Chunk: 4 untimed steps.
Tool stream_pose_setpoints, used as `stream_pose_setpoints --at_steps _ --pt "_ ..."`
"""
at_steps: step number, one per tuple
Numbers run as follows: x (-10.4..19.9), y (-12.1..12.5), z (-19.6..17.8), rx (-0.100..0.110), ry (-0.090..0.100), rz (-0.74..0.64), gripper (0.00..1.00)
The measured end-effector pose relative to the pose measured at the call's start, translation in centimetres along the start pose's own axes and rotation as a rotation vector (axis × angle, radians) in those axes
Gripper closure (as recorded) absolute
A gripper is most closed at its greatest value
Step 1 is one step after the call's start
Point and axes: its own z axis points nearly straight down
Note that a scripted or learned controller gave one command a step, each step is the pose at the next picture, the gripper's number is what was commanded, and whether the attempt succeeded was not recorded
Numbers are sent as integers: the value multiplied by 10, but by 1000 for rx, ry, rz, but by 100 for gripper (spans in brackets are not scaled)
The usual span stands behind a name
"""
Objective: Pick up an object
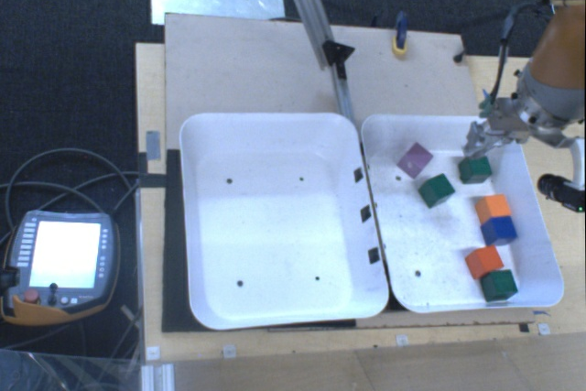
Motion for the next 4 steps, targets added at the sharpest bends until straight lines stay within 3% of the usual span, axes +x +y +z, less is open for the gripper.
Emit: stream_pose_setpoints --at_steps 1,4 --pt "2 5 -45 0 0 0 100" --pt "168 12 -10 6 3 -4 100"
